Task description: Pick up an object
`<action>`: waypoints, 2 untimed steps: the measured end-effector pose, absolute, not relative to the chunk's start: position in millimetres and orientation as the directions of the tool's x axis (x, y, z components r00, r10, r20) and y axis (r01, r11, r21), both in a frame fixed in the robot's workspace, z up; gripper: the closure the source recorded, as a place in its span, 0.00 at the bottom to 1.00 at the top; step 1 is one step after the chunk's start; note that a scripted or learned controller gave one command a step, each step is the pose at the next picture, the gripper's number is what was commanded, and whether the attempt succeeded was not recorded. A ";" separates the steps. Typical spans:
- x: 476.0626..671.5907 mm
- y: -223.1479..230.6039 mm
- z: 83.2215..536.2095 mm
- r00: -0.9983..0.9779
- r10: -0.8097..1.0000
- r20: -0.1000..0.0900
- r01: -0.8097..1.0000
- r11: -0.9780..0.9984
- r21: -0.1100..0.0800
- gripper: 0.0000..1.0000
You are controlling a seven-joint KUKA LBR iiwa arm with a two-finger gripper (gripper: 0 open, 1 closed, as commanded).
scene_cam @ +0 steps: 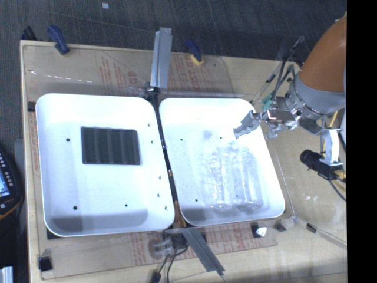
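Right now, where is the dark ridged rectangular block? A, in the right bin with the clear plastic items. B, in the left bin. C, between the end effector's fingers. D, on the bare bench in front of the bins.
B: the dark ridged block lies flat in the left bin, while the clear plastic items sit in the right bin.

A light wooden bench [241, 69] sits on a dark grey carpet floor [177, 7]. Blue clamps [59, 40] hold its far edge.

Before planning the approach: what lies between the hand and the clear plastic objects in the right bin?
In the camera view, only bare white bin floor separates the hand from the clear plastic objects.
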State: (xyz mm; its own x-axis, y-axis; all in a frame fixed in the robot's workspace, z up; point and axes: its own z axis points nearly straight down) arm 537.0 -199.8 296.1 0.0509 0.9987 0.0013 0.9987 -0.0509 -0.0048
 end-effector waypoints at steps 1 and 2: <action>495.1 -201.3 358.3 0.058 0.998 -0.001 0.998 -0.058 0.001 0.00; 486.3 -202.8 307.5 0.081 0.997 -0.001 0.997 -0.081 -0.002 0.00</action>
State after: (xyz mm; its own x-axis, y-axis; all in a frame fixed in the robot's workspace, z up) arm 486.3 -202.8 307.5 0.0808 0.9967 -0.0006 0.9967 -0.0808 -0.0016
